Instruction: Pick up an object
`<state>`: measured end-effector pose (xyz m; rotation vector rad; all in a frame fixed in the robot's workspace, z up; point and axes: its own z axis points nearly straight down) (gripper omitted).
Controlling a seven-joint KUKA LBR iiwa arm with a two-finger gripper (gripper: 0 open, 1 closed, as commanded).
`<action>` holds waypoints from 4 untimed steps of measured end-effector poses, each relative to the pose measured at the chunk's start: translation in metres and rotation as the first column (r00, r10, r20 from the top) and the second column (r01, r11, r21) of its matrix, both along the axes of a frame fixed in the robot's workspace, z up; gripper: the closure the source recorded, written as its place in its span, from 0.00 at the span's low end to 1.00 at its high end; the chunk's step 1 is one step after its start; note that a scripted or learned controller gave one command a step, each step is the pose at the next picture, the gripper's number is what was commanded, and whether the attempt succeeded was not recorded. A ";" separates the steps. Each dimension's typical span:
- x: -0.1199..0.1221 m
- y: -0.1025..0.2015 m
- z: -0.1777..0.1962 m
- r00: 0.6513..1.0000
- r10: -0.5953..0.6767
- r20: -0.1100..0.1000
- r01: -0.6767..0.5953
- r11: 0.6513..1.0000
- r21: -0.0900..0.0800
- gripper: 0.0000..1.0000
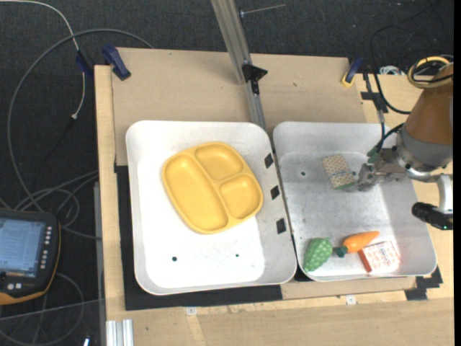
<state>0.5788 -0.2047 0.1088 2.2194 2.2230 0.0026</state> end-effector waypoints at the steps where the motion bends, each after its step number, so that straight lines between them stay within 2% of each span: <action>1: 0.003 -0.001 0.044 1.000 0.000 0.004 0.000 1.000 -0.003 1.00; 2: 0.005 -0.004 0.088 1.000 0.000 0.005 0.000 1.000 -0.003 1.00; 3: 0.011 -0.006 0.153 1.000 0.000 0.008 0.000 1.000 -0.004 1.00; 4: 0.012 -0.006 0.169 1.000 0.000 0.004 0.000 1.000 -0.003 1.00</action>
